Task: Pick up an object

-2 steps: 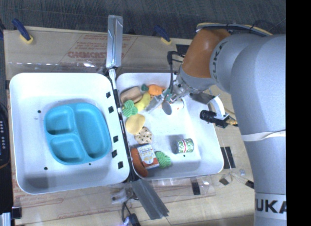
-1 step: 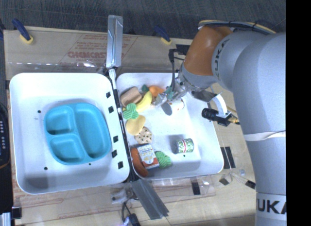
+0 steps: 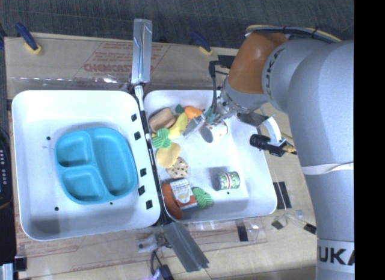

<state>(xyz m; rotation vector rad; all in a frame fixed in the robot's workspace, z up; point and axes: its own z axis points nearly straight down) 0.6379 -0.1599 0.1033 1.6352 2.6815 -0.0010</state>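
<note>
A: Where are the toys?
B: In the right bin (image 3: 258,176). The carrot (image 3: 192,113) and banana (image 3: 177,125) lie just left of the fingers (image 3: 204,127), the bread (image 3: 160,118) further left.
A: And the fingers?
B: Low over the pile; I cannot tell whether they are spread or pinching anything.
A: What else?
B: The can (image 3: 229,180) lies below them, the cookie (image 3: 177,168) and box (image 3: 180,189) lower left. The blue tray (image 3: 96,164) sits in the left bin (image 3: 30,152).
</note>
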